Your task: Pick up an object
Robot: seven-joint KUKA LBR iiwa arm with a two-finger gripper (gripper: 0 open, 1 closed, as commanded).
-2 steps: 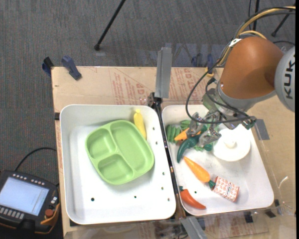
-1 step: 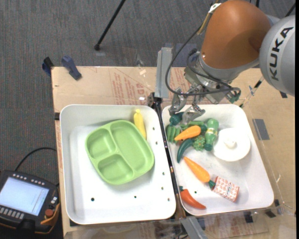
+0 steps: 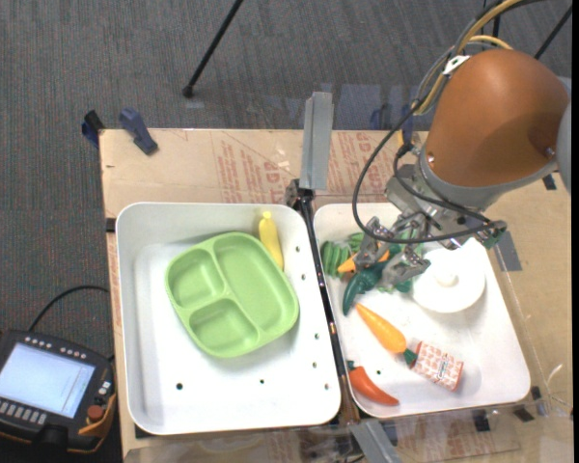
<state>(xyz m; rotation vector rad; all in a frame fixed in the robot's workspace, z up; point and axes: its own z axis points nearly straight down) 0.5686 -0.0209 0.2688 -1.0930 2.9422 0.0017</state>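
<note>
Two shallow white bins sit side by side on the table (image 3: 174, 167), which has a brown cardboard-like top. The left white bin (image 3: 145, 374) holds a light green plastic tray with three compartments (image 3: 232, 294), lying at a slant near the bin's middle. A small yellow banana-shaped toy (image 3: 270, 239) lies just beside the tray's upper right corner, close to the bin's right wall.

The right white bin (image 3: 497, 355) holds several toys. A round white plastic lid or disc (image 3: 449, 287) rests at centre right. Below and left of it lies an orange toy carrot with a green top (image 3: 381, 329), pointing up-left. Just beside the carrot's lower end is a small red-and-white printed carton (image 3: 436, 365), tilted. A red-orange toy chilli pepper (image 3: 372, 384) lies near the bin's front wall. In the upper left of this bin is a cluster of dark green leafy toy vegetables (image 3: 352, 283), with an orange piece among them.

The grey arm with its orange band (image 3: 492, 114) reaches in from the right and hangs over the right bin's upper part. The gripper (image 3: 391, 256) is down at the green cluster, its metal fingers (image 3: 372, 249) spread apart, with green pieces around and under them. Whether anything sits between the fingers cannot be told; the cluster looks to lie on the bin floor.

A black teach pendant with a lit screen (image 3: 43, 384) rests on the grey carpet at lower left.
</note>
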